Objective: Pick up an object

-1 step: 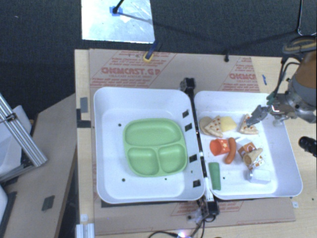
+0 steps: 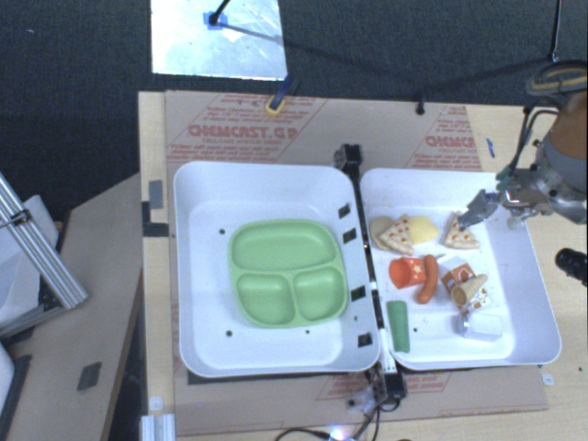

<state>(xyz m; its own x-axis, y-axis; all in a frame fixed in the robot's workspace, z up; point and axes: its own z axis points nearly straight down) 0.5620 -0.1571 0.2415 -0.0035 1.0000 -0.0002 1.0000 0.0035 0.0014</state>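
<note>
- The tool (image 2: pixel 480 208) hangs over the right bin (image 2: pixel 528 283) near its far right rim, just beside a pizza wedge (image 2: pixel 461 235); its grip is too small to tell.
- The right bin, smooth white plastic, holds a second pizza slice (image 2: pixel 395 235) touching a yellow rounded piece (image 2: pixel 423 229), an orange-red cup (image 2: pixel 405 271), a glossy sausage (image 2: pixel 428 279), a green stick (image 2: pixel 398 325), a brown-and-tan toy (image 2: pixel 466 286) and a white block (image 2: pixel 484 325).
- The left bin (image 2: pixel 207 209) bears a pale green three-compartment tray (image 2: pixel 285 272), matte with rounded corners.
- Brown cardboard (image 2: pixel 243 122) under the bins reads "CHEMCAST GP" in red.
- A shiny foil-like sheet (image 2: pixel 218 24) lies beyond the counter (image 2: pixel 101 246).
</note>
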